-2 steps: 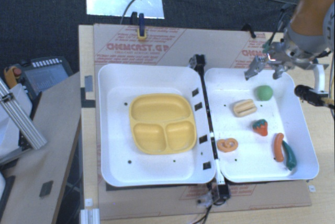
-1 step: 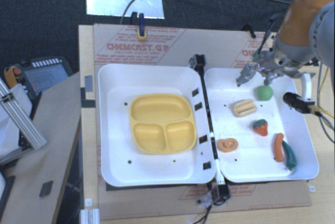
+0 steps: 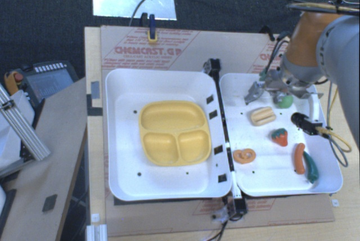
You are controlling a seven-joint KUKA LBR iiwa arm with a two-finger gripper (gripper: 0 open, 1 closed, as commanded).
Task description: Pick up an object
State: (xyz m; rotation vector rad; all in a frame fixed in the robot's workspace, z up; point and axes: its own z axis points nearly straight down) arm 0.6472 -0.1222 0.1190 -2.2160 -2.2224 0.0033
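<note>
Nothing has been picked up yet, as far as this view shows: every object lies on the floor of a bin, so the whole grasp and lift remain to be done. The gripper [image 3: 257,89] hangs low over the right bin [image 3: 332,181], toward that bin's 11 o'clock corner, with the grey arm and its orange band rising behind it at 2 o'clock. Its fingers appear spread apart with nothing between them, the tips just above or perhaps grazing the white floor; I cannot tell whether they touch it. The nearest candidate is the bread roll [image 3: 262,116], lying just beside the gripper at its 5 o'clock, apart from the fingers. A green ball [image 3: 285,101] sits at the gripper's 3 o'clock, partly tucked under the wrist. Further out in the same bin lie a strawberry [image 3: 279,137], a small pretzel [image 3: 244,156] at 6 o'clock, and a carrot [image 3: 302,160] toward the 5 o'clock corner. The left bin [image 3: 121,178] holds a yellow divided tray [image 3: 171,132], well apart from the gripper. My judgement is that the task is at the approach stage, with the roll the likeliest target.
</note>
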